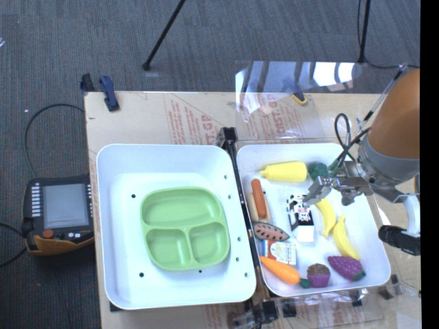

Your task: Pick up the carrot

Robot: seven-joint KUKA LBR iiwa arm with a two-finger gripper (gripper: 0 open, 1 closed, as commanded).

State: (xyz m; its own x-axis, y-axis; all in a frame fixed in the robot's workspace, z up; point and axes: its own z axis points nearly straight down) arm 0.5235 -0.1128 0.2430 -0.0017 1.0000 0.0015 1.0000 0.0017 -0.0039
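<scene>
Orange carrot (281, 270) with green tip, pale green divided plate (184, 227), yellow bananas (345, 238), purple grapes (346, 266), white bins (110, 184).

Setting: robotics lab or test cell. Evidence: plywood table (164, 115) on grey carpet (68, 40); handheld control pendant (60, 212) with cable on the floor at 9 o'clock; tripod legs (168, 26) at 12 o'clock; blue clamp (108, 92) on the table's edge at 10 o'clock; two white bins (120, 177) holding toy food and a green divided plate (184, 228).
</scene>
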